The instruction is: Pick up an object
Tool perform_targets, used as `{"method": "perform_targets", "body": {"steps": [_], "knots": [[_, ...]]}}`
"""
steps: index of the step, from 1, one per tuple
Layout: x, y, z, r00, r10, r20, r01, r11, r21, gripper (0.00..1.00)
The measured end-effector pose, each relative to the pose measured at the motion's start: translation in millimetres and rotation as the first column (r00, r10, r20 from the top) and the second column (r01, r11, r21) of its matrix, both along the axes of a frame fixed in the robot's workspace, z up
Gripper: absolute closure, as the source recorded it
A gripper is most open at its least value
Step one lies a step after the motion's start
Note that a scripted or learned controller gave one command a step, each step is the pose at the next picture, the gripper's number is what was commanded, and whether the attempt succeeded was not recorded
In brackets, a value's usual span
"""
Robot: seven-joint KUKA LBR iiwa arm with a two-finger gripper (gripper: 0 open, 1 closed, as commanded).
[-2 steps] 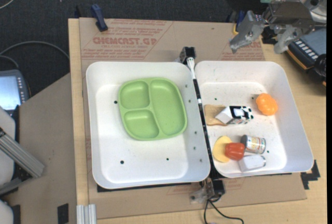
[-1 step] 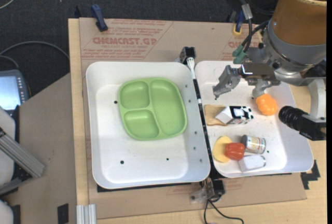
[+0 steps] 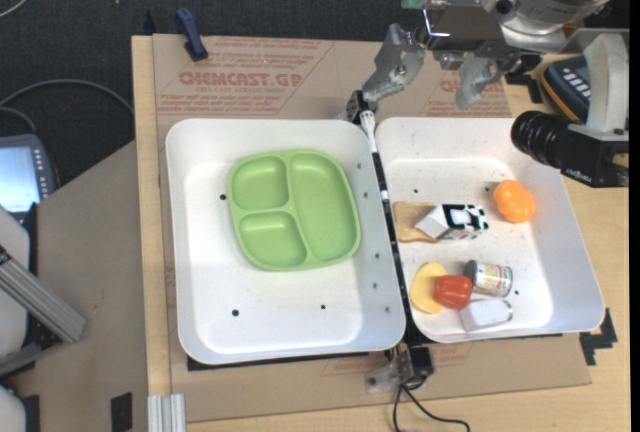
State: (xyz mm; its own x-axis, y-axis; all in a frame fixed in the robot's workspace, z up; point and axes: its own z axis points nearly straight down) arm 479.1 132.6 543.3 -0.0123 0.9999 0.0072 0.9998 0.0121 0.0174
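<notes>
Camera view: claw [image 3: 438, 70] raised above the far edge of the right bin [image 3: 570, 250], fingers apart, nothing between them. Inside that bin, well below the claw: orange ball [image 3: 514, 201] at right, black-and-white box [image 3: 458, 220] mid-bin, red piece [image 3: 452, 291], small can [image 3: 490, 277]. In the left bin [image 3: 200, 320], 1 green divided plate [image 3: 294, 209]. Task judged barely begun: no object chosen or lifted yet; descent, closing and lift all left.

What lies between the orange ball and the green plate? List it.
In the camera view, going from the orange ball toward the green plate: the black-and-white box, a tan piece, then the bins' adjoining rims.
</notes>
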Motion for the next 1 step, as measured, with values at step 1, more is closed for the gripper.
{"method": "perform_targets", "body": {"steps": [1], "knots": [[-1.7,-6.7,-168.2,0.999,-0.014,-0.035,0.014,1.000,-0.013,0.00]]}}
